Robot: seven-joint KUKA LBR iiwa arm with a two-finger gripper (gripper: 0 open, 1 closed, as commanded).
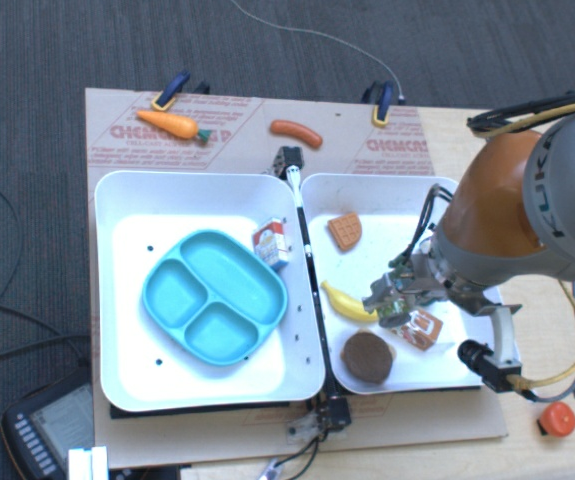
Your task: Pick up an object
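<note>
I read the gripper [392, 303] low inside the right bin [407, 193], hanging from the grey arm [512, 213] with its orange band; whether the claw is spread or pressed together I cannot tell, since the wrist body covers the tips. It sits just beside the banana [345, 303], at that fruit's right end, possibly touching it, and just left of the small orange-and-white packet [420, 329], which lies partly under the wrist hardware. Nothing is visibly pinched. Below the banana in the same bin rests a round brown cookie [368, 357]; above the banana, well apart, lies a square waffle-patterned cracker [345, 231]. Left of the banana, across the shared wall, the left bin [117, 268] holds a blue three-compartment plate [214, 296] and a small carton [272, 244] touching the plate's upper right rim. Above both bins, on the board [237, 133], a toy carrot [169, 124] and a toy sausage [296, 133] lie outside. The right bin's far corner is hidden behind the arm.
</note>
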